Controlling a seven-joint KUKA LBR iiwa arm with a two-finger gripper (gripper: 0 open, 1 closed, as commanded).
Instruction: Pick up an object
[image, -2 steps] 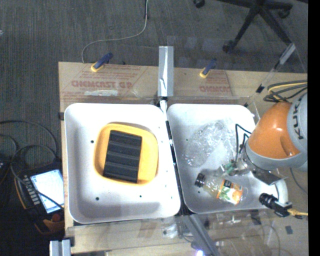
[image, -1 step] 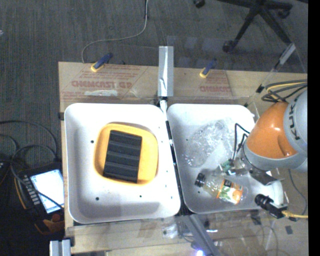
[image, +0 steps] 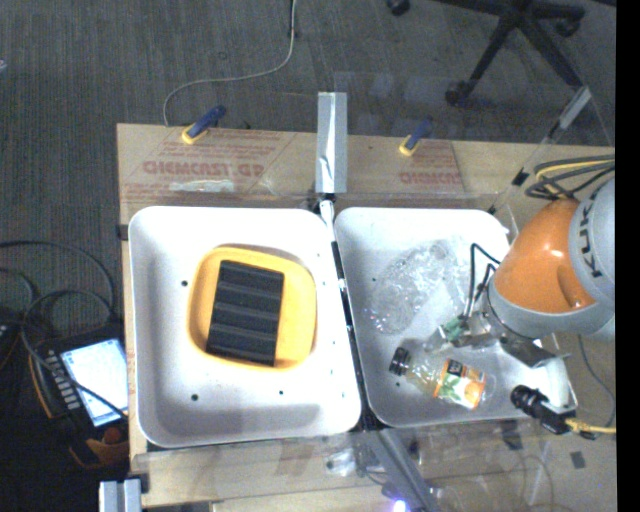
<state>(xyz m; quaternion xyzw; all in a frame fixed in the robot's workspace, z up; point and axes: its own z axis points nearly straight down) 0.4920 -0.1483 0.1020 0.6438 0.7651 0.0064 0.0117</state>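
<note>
Down in the right white bin, near its front edge, a small clear juice bottle lies flat; the hand hovers just above it, its grip impossible to tell.

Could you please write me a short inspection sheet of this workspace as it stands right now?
Surface: wooden bench bearing two white bins, left bin and right bin, side by side.
Job's things: yellow tray with a black ribbed block lies in the left bin; a juice bottle lies on its side in the right bin, beside crumpled clear plastic.
Clutter: two blue-and-yellow clamps at the bench's far edge.
Grippers: gripper is low over the right bin, just above the bottle; finger state unclear.
Cables: wires at the arm, black cords on the floor at left.
Surroundings: carpet, chair base, a lit screen at left.
</note>
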